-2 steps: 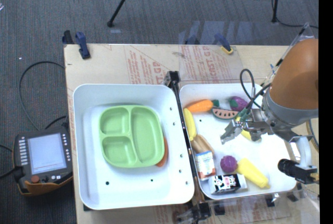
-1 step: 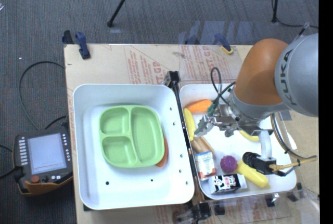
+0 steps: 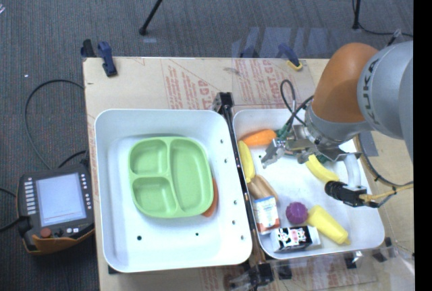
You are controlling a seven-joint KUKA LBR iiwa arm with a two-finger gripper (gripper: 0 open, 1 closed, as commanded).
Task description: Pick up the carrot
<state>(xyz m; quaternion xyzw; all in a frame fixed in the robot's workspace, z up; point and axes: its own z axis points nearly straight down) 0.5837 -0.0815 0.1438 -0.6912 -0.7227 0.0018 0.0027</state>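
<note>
The carrot (image 3: 258, 138) is orange and lies at the far left corner of the right bin (image 3: 368, 232), pointing toward the bin's left wall. My gripper (image 3: 275, 152) hangs just to the right of the carrot and slightly nearer the front, low over the bin floor. It appears close to the carrot's thick end, but I cannot tell whether they touch. The grey arm with its orange band (image 3: 344, 84) covers the bin's far right part.
The right bin also holds a yellow piece (image 3: 246, 160) by the left wall, a bread roll (image 3: 260, 186), a small carton (image 3: 265, 213), a purple item (image 3: 295, 212), a cow-print carton (image 3: 295, 237), a banana (image 3: 320, 168) and another yellow item (image 3: 327, 224). A green divided plate (image 3: 171, 177) lies in the left bin (image 3: 111, 242).
</note>
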